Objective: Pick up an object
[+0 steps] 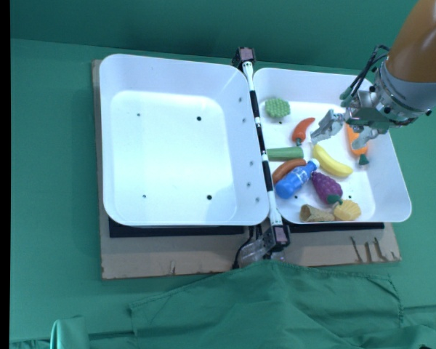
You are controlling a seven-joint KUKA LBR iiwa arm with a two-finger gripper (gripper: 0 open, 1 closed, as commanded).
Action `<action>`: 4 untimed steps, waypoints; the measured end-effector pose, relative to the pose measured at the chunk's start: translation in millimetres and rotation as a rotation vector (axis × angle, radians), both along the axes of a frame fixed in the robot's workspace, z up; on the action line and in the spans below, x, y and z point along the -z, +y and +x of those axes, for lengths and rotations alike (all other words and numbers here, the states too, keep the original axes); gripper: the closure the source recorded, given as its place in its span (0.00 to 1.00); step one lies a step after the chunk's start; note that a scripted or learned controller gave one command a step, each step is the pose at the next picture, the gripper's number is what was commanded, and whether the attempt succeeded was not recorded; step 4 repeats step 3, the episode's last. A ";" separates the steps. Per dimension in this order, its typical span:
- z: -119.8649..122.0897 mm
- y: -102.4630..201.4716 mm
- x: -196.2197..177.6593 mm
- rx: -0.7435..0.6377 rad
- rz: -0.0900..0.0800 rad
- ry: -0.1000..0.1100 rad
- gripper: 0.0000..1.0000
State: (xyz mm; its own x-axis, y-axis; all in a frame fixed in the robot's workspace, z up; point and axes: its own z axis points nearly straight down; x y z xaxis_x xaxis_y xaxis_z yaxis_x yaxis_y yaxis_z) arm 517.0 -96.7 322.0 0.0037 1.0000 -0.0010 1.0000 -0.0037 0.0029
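the gripper (346,128) hangs over the right bin (392,184), fingers spread and holding nothing, between the red chili (302,129) and the carrot (355,144), poised to close on either toy.

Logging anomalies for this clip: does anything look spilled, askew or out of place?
Nothing looks spilled. All the toy food lies inside the right bin, loosely scattered. One oddity: the cardboard sheet under both bins has a torn lower right edge, and green cloth is bunched up over the bench front.
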 end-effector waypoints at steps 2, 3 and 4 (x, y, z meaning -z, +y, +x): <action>20.6 -92.7 140.5 0.004 0.000 -0.003 0.00; 23.3 -93.4 122.9 0.003 -0.008 -0.020 1.00; 23.3 -93.4 122.9 0.003 -0.008 -0.020 1.00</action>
